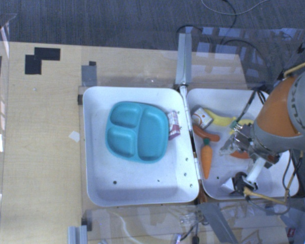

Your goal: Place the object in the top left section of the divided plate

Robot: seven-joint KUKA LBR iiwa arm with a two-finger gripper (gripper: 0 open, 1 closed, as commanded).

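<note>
The teal plastic divided plate (137,136) in the left white bin (99,182) holds nothing, so everything remains, while the grey gripper (233,145), clenched or released I cannot tell, hovers over the right bin (216,179) near possibly the object, an orange toy carrot (206,159).

Bright, even light, a soft shadow inside the left bin (137,189), mild blur.

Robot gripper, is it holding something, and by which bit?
Cannot tell. The gripper sits low in the right bin beside the carrot, over an orange thing, but no grasp is visible.
</note>
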